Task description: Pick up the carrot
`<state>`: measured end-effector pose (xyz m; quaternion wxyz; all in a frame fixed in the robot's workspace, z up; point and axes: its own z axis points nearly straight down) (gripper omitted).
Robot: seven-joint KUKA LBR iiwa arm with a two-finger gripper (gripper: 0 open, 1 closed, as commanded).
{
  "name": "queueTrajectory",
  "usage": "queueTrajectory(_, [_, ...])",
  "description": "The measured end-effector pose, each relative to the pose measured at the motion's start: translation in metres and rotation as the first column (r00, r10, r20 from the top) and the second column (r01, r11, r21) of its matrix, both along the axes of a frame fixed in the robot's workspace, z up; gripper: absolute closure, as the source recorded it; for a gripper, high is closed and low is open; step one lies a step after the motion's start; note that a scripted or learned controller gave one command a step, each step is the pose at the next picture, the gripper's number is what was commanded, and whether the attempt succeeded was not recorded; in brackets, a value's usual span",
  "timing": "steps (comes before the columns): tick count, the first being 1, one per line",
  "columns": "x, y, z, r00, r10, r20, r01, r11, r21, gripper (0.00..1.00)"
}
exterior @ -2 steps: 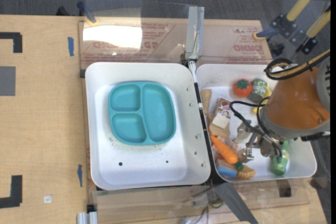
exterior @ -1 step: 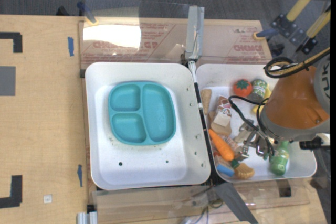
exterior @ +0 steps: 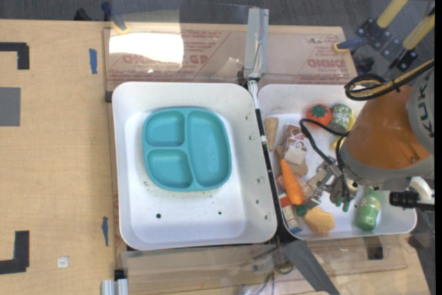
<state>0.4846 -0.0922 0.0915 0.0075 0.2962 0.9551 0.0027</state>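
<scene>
Evidently we had the carrot (exterior: 292,188) lying in the right bin (exterior: 407,221), close against that bin's left wall and a little nearer its front edge than its back; it lay on a slant, one end toward the wall and the other toward the bin's front. Our gripper (exterior: 330,179) hung just beside it, toward the bin's middle; whether the jaws stood apart or together we could not tell, for the metal parts ran together in the camera view, and nothing showed plainly between them.

We judged the carrot a toy, light and stiff, with a smooth skin that could slip under a narrow pinch; we thought the best hold lay across its middle, the jaws set square to its long axis, since either end tapered and crowded against neighbours. A small carton (exterior: 296,147) sat touching or nearly touching its upper end, and a yellow piece (exterior: 320,220) lay just beside its lower end; both could foul a careless descent.

By count we saw two white bins; the left bin (exterior: 131,217) bore one teal divided plate (exterior: 187,149) with three compartments. In the right bin we counted one carrot, one carton, one yellow piece, one tomato-like red piece (exterior: 320,114) and one round green-and-yellow piece (exterior: 342,117) near the back edge, one green piece (exterior: 368,211) near the front right corner, and one tan piece (exterior: 271,128) by the left wall; more may have lain hidden under the arm (exterior: 383,131).
</scene>
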Motion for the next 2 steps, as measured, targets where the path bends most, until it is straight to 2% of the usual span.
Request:
queueTrajectory(1, [-0.003,0.066,0.095,0.988,-0.151,-0.008,0.151,0.988,0.002,1.0])
queueTrajectory(2, [0.001,0.133,0.127,0.932,-0.363,-0.012,0.364,0.932,0.001,1.0])
